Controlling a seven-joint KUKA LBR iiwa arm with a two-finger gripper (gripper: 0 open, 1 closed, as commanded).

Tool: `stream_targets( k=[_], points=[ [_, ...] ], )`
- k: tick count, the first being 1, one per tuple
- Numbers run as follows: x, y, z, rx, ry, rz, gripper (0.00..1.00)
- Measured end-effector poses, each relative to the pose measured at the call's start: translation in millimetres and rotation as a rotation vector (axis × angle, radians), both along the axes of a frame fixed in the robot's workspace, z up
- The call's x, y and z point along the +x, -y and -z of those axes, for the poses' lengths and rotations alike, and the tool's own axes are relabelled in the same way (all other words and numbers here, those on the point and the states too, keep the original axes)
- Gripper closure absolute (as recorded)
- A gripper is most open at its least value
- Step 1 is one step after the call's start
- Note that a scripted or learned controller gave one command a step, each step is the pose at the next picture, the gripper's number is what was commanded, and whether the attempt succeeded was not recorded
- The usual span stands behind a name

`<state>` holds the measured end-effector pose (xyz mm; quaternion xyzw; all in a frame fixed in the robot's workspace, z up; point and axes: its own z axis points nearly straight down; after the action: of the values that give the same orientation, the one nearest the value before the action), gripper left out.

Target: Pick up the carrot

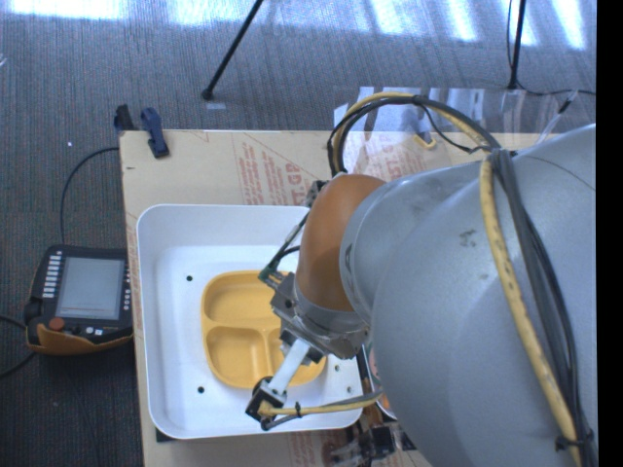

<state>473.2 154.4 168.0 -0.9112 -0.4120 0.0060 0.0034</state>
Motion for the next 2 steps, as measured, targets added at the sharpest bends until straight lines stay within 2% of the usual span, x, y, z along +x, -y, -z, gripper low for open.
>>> stream_targets(
  k=[1,2],
  points=[
    [8.2,-47.8,69.7,0.0,0.023,0.359,1.0],
    [3.5,-89.4,-24.0,0.001,0.007,0.535,1.0]
  ],
)
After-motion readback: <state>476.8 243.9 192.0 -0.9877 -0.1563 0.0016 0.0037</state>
